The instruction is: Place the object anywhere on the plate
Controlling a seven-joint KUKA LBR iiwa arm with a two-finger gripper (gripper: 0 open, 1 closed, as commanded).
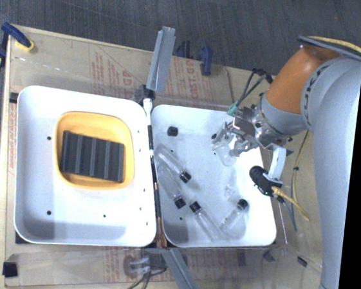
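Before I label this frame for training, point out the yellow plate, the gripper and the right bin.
yellow plate [73, 124]: camera view, on its bare upper-left rim.
gripper [232, 143]: camera view, midway between its fingertips, over the right bin.
right bin [199, 120]: camera view, on bare white floor near its upper-left corner.

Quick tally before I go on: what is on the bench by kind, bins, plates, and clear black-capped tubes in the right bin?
White bins: 2, left and right
Yellow plate: 1, in the left bin
Clear tubes with black caps: about 4; they are see-through, so the count is uncertain
Total: about 7
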